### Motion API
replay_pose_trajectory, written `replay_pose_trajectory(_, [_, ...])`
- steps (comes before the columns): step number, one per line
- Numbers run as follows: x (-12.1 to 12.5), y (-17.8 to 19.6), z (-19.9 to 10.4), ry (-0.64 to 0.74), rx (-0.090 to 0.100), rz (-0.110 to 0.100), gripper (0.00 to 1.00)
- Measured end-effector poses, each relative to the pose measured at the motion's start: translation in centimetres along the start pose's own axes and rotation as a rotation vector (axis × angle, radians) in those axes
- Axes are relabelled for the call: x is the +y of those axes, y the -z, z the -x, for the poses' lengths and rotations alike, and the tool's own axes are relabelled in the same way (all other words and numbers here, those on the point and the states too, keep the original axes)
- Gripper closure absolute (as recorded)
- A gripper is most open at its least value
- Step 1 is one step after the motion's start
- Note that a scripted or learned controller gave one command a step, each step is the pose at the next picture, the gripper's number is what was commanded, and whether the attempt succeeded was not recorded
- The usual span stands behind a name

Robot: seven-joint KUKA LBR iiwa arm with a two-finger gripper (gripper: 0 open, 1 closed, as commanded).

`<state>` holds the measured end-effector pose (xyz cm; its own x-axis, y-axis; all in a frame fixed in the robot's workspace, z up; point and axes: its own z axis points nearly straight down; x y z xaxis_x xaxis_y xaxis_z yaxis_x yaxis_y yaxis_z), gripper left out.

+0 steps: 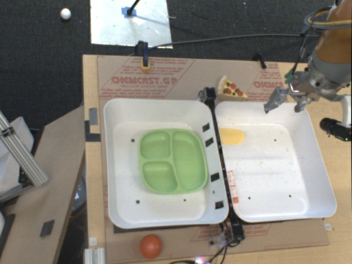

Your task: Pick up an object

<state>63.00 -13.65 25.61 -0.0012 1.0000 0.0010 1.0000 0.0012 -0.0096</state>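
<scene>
While a small white ball (pixel 66 14) lies alone on the dark floor at the upper left of the frame, a pale sheet (pixel 130 14) sits just to its right with a bit of blue tape (pixel 130 11) stuck on it, and a slanted metal rail (pixel 21 153) fills the left edge lower down. Further right, the left bin (pixel 124 117) holds a green divided tray (pixel 172 160) lying flat near its middle, with three compartments facing up. Below that bin, near the bottom edge, an orange ball (pixel 150 246) rests on the cardboard. Above the seam between the two bins, a toy pizza slice (pixel 231 88) lies on the cardboard just outside the rims. The right bin (pixel 286 197) contains a flat yellow piece (pixel 232 137) in its upper left corner, close to the black divider. At the upper right of the frame the gripper (pixel 286 99) hangs over the far rim of the right bin, well apart from the yellow piece; its two grey fingers (pixel 273 100) stand spread wide with nothing between them, and the arm's orange band (pixel 333 47) shows above
</scene>
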Motion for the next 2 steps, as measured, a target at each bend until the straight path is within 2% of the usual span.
replay_pose_trajectory(1, [0.2,0.7,0.0,0.002,-0.002,0.011,0.00])
replay_pose_trajectory(2, [-0.6,-3.9,0.3,0.000,-0.001,0.008,0.00])
